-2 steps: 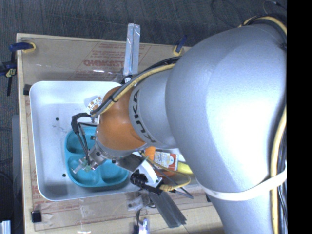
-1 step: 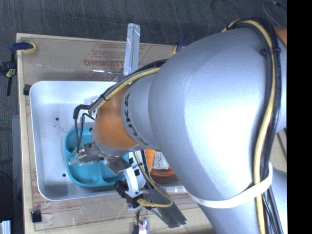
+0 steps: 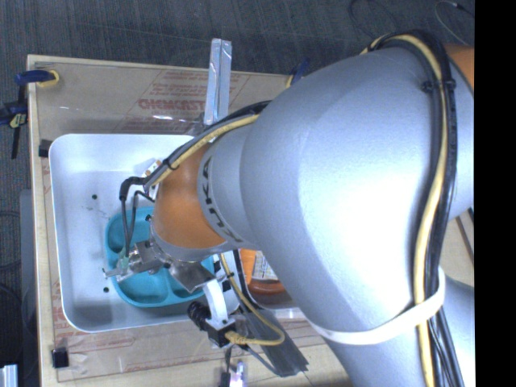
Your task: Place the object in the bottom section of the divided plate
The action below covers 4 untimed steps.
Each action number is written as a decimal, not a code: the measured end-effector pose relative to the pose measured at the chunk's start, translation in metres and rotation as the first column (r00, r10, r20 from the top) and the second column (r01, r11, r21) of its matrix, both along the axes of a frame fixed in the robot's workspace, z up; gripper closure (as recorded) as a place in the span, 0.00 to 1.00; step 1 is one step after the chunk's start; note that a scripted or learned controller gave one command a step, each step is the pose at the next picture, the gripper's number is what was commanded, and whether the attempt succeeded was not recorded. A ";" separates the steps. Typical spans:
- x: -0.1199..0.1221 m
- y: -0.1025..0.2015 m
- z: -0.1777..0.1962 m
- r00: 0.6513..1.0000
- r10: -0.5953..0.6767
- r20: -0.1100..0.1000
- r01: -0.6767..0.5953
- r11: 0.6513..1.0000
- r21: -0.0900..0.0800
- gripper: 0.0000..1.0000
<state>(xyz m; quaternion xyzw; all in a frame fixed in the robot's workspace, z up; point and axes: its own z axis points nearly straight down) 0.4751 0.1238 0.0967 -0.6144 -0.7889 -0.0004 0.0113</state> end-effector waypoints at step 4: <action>0.029 0.036 0.088 0.989 -0.147 0.009 0.147 0.989 -0.018 0.00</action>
